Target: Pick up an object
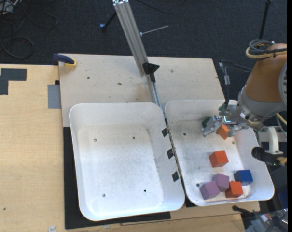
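The arm reaches in over the right bin [261, 190], with its orange band sitting high above the wrist. The hand [222, 126] is low near the bin's far edge, toward its right side. An orange block [223, 131] sits between its fingers, tilted, so the hand is closed around that block. I can't tell whether the block is lifted clear of the bin floor or touching it.

More blocks lie loose in the same bin. An orange cube [218, 158] sits alone near the middle, well apart from the hand. Down at the near right corner there is a small cluster: a blue cube [243, 176], a purple cube [222, 181] just beside it, a second purple cube [209, 190] touching the first on its left, and a smaller orange cube [234, 189] tucked between the blue one and the purple one, close to the bin's near rim.

The left bin [83, 129] stands right beside the right one, their rims meeting along the middle, where three small black tabs [169, 153] run down the seam. A long grey metal bar [133, 35] slants up from the far side of the surface [107, 79], with a black clamp partway along it. A yellow and blue clip [64, 60] lies at the surface's far left corner.
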`<state>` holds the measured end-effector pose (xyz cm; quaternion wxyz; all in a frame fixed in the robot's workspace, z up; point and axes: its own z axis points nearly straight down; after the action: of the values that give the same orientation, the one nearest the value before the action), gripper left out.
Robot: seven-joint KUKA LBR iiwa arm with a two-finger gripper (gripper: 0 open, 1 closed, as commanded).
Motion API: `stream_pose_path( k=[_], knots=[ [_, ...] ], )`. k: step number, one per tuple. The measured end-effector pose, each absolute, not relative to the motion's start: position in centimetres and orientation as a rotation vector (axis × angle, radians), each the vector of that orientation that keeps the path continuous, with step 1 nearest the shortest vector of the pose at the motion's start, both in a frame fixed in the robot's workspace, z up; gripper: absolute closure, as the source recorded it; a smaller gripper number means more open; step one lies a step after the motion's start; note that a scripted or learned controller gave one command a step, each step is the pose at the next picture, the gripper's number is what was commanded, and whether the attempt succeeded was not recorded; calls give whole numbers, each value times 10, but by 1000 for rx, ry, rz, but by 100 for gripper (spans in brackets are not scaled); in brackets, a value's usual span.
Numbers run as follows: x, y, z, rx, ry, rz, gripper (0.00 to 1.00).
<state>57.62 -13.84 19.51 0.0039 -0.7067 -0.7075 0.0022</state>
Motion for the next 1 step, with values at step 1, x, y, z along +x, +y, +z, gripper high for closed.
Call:
stream_pose_path(
  k=[1],
  knots=[
    [577, -139, 198, -2220, -2219, 2, 0]
  ],
)
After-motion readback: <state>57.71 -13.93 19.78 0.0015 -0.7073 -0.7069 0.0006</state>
